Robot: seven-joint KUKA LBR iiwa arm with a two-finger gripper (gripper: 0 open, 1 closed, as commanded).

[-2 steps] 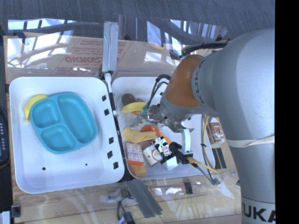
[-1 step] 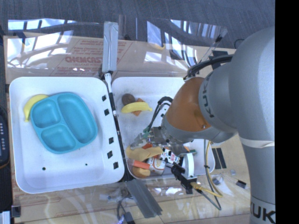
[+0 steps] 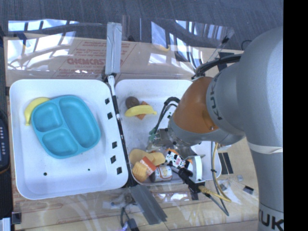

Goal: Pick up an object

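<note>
White bins (image 3: 19,143), blue tray (image 3: 65,125) left, end effector (image 3: 166,150) right — above clutter (image 3: 149,166)

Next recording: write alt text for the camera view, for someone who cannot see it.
A grey robot arm with an orange band reaches from the right over the right bin, which holds a yellow banana, a brown item and a pile of small packaged items at its near edge. The left bin holds a blue divided plate with a yellow object beside it.

Dark ribbed floor (image 3: 72,1) lies beyond the bench, whose clear sheeting (image 3: 159,35) mirrors bright window light over brown cardboard (image 3: 86,57)
</note>
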